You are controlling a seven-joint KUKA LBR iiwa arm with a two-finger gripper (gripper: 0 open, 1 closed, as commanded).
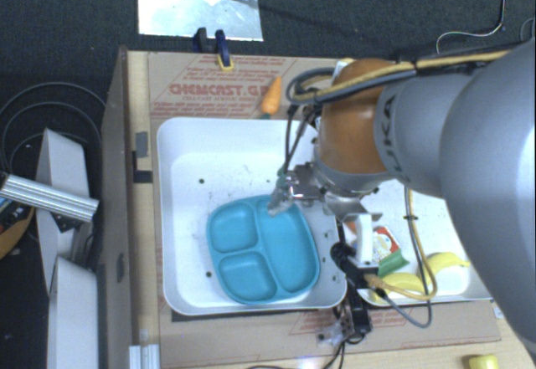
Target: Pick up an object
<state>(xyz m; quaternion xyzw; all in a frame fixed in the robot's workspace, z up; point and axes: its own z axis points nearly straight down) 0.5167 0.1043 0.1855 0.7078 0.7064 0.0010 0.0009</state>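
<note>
Hovering at frame centre, the gripper (279, 196) sits over the upper right rim of the blue divided tray (261, 250), which lies in the lower half of the left white bin (186, 160); can't tell whether it's released or clenched, and nothing is visibly held. Right bin (456, 282) at lower right, mostly hidden under the grey arm (452, 133), has a yellow banana (442, 262), a green item (392, 263) and a red-and-white package (374, 240) near its lower edge.

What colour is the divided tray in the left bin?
Light blue plastic divided tray, seen in the camera view.
</note>
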